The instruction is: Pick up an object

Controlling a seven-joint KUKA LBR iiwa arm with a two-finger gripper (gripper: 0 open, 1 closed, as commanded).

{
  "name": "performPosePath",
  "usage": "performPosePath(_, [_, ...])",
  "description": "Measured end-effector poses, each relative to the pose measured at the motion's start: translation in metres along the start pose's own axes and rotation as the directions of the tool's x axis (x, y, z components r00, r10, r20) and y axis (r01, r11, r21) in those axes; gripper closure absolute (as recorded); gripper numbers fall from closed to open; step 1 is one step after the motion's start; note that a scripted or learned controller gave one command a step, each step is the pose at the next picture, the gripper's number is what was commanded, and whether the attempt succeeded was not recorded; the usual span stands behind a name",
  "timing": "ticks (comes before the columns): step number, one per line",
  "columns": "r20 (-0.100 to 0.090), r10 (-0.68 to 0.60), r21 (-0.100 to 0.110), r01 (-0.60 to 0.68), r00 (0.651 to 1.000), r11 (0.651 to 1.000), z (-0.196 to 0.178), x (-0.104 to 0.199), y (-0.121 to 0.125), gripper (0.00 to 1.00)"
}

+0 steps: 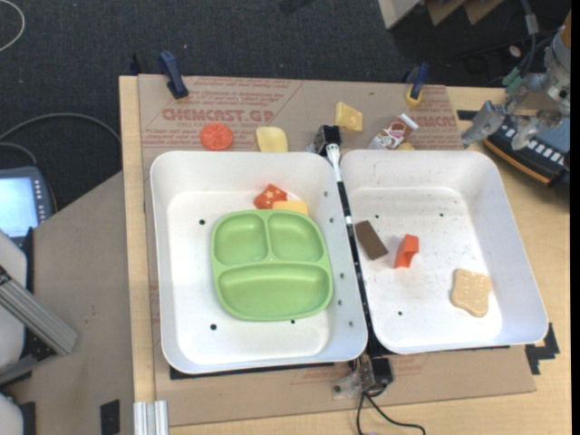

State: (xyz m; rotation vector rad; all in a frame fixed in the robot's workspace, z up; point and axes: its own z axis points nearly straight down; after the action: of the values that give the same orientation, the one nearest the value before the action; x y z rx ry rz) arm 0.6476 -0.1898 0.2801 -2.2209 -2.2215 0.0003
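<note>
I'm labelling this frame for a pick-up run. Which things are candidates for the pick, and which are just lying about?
Candidates, in the bins:
brown block
orange block
tan biscuit piece
red piece
green divided plate

Lying about, on the board behind the bins:
orange disc
yellow piece
wrapped snack
blue clamps

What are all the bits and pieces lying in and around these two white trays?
Bins: two, white, side by side on the bench.
Divided plate: one, green, left bin.
Small red piece and yellow piece: one each, left bin, at the plate's far edge.
Brown block: one, right bin.
Orange block: one, right bin.
Tan toast-shaped piece: one, right bin.
Orange disc, two yellow pieces, wrapped packet: on cardboard behind the bins.
Clamps: two, blue, back edge.
Gripper: one, grey, upper right, beyond the bins.
</note>
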Motion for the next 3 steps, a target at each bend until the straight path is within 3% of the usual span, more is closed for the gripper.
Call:
performPosePath(1, [-0.003,0.005,0.013,-0.005,1.000,1.000,0.111,-0.026,-0.057,0.00])
performPosePath(2, [-0.006,-0.010,0.005,0.010,1.000,1.000,0.148,0.082,-0.029,0.00])
performPosePath(3, [-0.001,0.003,-0.003,-0.003,1.000,1.000,0.195,0.099,-0.078,0.00])
